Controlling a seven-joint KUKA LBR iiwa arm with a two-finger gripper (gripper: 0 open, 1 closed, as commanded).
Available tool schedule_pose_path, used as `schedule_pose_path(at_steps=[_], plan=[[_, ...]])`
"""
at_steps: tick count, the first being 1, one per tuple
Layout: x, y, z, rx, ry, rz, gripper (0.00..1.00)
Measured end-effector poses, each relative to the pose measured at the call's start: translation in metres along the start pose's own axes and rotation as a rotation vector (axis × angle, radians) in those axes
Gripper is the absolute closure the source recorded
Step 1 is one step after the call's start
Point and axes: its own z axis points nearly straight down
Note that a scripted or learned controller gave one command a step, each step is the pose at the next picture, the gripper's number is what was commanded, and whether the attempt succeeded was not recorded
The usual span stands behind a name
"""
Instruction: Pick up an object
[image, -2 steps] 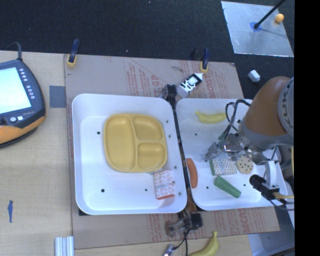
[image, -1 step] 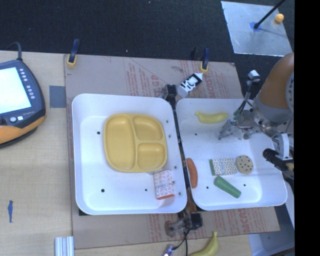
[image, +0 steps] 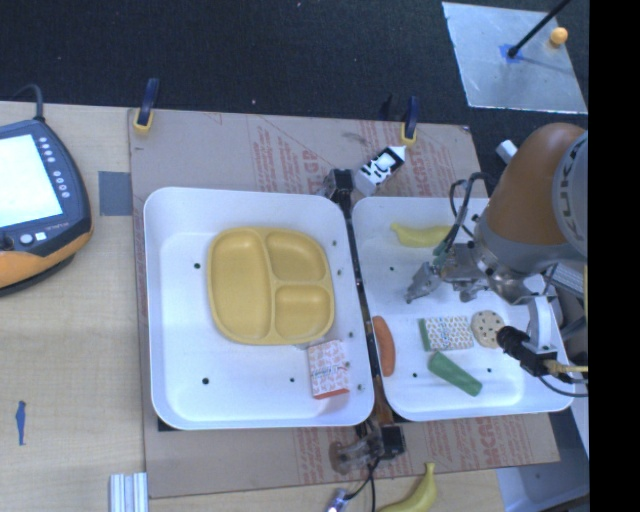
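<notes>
Open white floor is seen across the upper middle of the right bin, while its lower half is crowded: the orange carrot is pressed against the left wall, the green-dotted sponge and round cracker are set mid-bin, the green block near the front rim. The gripper is poised over bare floor below the yellow banana, its claw slightly parted, nothing gripped
</notes>
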Motion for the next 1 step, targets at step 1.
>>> schedule_pose_path(at_steps=[1], plan=[[-0.0365, -0.0481, 0.0199, 0.000, -0.002, 0.001, 0.00]])
